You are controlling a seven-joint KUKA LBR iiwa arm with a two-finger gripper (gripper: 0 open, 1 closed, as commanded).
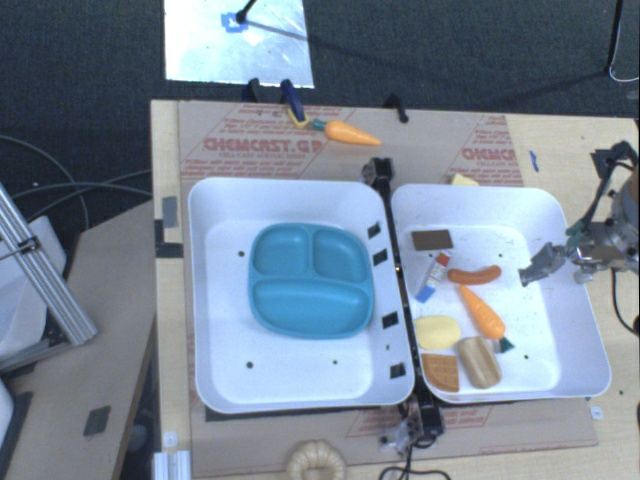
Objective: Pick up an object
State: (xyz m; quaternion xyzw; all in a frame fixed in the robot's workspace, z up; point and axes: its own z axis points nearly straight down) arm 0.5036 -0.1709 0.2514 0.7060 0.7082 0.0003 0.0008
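The right bin (575, 298) holds several toy foods. A red sausage (474, 276) lies near the middle, with an orange carrot (484, 314) just below it. A brown chocolate bar (432, 239) and a small red, white and blue tube (431, 276) lie further left. At the bin's front sit a yellow piece (437, 331), a waffle (440, 371) and a bread roll (479, 361). My gripper (540, 265) hangs over the right part of this bin, to the right of the sausage and apart from it, with nothing seen in it.
The left bin (215, 268) bears a blue divided plate (310, 278). Behind the bins, on the cardboard, lie another carrot (345, 133) and a blue clip (292, 98). A yellow piece (463, 179) sits behind the right bin. A ring-shaped bun (315, 461) lies at the front edge.
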